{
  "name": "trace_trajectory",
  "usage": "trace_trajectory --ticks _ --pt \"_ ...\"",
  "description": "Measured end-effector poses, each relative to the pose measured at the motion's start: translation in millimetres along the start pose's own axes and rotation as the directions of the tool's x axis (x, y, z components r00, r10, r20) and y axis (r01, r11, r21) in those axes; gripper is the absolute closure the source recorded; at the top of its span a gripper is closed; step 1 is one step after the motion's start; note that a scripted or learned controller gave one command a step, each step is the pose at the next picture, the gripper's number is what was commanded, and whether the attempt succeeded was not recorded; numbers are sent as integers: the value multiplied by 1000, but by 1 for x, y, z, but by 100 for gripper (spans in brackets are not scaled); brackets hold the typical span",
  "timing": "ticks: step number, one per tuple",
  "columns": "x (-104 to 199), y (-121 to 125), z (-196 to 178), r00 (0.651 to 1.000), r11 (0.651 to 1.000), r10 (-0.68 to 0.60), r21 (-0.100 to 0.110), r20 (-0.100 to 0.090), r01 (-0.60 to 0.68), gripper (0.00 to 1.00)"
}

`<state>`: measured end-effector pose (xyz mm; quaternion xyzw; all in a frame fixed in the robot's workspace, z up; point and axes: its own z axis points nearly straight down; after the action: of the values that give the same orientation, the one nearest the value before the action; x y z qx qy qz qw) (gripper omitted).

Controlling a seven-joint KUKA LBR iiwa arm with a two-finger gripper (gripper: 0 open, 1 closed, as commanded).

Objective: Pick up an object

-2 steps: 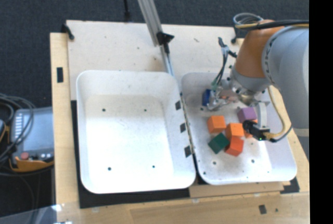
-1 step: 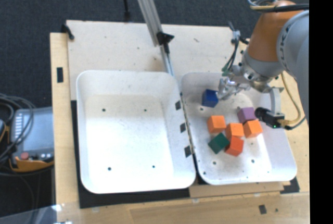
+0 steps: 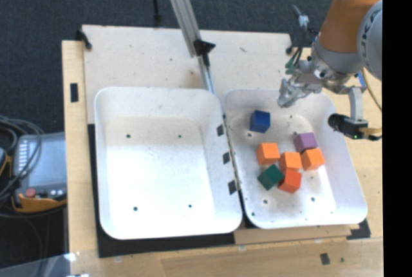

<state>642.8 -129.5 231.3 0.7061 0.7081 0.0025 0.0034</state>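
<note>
The two-finger end effector point(image 3: 286, 99) is positioned above the right-hand shallow white bin point(image 3: 344, 201); whether its fingers are apart cannot be told. The small blue cube point(image 3: 260, 120), isolated at its 7 o'clock, should be targeted; clustered cubes are best avoided.

Robotics lab — arm point(image 3: 347, 24), test bins point(image 3: 161, 160)

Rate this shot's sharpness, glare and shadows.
Camera view: soft overall, block edges fuzzy; the gripper is a blurred grey mass; the left bin glares near-white in even light, and the blue block casts only a faint shadow.
</note>
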Motion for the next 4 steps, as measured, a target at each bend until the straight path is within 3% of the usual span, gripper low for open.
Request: trace_trajectory --ticks 1,4 --pt "-1 1 -31 1000 1000 -3 3 -1 3 100" --pt "137 10 -3 1000 1000 -3 12 -1 3 100"
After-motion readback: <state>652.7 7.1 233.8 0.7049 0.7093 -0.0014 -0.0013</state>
